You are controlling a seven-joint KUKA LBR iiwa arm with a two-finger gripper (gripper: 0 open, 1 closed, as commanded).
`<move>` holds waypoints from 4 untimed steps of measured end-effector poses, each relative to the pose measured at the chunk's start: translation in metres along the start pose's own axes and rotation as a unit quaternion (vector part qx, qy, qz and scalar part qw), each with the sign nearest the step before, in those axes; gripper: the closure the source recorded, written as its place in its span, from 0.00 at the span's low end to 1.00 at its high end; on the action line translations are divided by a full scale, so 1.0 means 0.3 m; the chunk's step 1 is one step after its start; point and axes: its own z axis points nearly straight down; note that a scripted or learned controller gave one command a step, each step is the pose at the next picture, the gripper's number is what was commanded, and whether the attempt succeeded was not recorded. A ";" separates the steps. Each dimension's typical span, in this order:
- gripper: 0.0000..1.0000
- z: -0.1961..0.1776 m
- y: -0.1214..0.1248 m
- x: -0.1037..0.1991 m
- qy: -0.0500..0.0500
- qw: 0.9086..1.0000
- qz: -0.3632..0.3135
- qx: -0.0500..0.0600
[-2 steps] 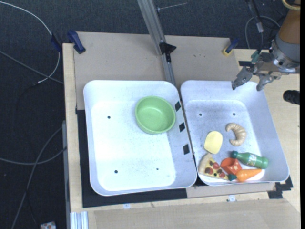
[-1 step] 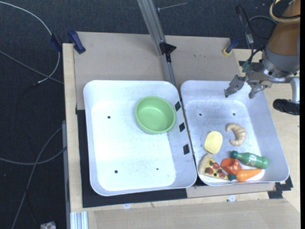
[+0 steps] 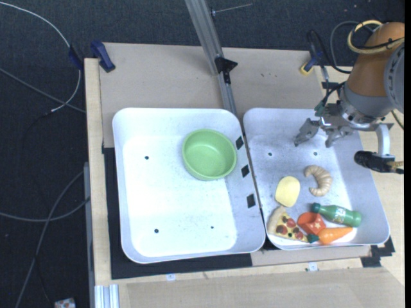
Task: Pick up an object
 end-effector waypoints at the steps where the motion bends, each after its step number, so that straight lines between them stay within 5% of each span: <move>1: 0.00 0.123 -0.001 0.003 0.000 1.000 0.000 -0.001; 2: 1.00 0.069 0.006 0.004 0.000 1.000 0.000 -0.004; 4: 1.00 -0.274 0.014 0.003 -0.003 1.000 -0.001 -0.011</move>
